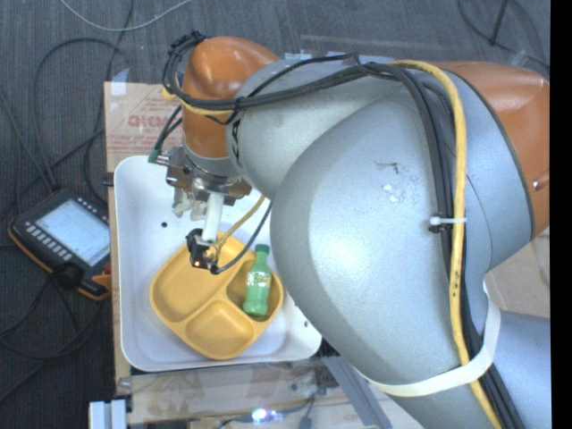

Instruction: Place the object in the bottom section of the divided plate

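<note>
A yellow divided plate (162,304) lies in the lower part of the left white bin (130,239). A small green bottle (256,284) lies in the plate's right section, its cap pointing up the view. The plate's bottom section (219,329) and left section hold nothing. My gripper (189,204) hangs over the bin just above the plate's upper rim, up and to the left of the bottle and apart from it.
The arm's grey body covers the right side of the view and whatever lies under it. A flat cardboard sheet (134,114) lies behind the bin. A teach pendant (67,231) and cables lie on the floor to the left.
</note>
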You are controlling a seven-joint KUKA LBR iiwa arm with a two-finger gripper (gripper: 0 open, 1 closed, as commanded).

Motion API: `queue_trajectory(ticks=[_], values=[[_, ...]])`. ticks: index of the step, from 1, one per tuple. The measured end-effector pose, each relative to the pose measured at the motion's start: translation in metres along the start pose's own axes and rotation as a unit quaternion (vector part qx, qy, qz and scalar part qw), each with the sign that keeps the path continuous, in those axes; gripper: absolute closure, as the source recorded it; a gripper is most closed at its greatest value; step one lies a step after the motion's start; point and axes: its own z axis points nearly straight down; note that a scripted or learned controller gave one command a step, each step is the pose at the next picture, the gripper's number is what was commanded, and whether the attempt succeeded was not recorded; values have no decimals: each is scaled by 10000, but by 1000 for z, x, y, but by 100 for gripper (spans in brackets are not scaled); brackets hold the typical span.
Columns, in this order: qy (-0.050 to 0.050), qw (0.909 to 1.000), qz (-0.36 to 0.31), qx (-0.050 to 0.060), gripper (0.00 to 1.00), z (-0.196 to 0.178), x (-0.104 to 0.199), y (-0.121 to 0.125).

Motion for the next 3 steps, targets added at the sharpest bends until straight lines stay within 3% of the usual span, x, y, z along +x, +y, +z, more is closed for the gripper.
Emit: queue_trajectory(ticks=[1,2,3], values=[[-3,9902,-1393,-28,100,-101,-19,43],[3,9458,-3247,-16,100,-53,11,44],[17,9700,-2433,-21,100,52,9,52]])
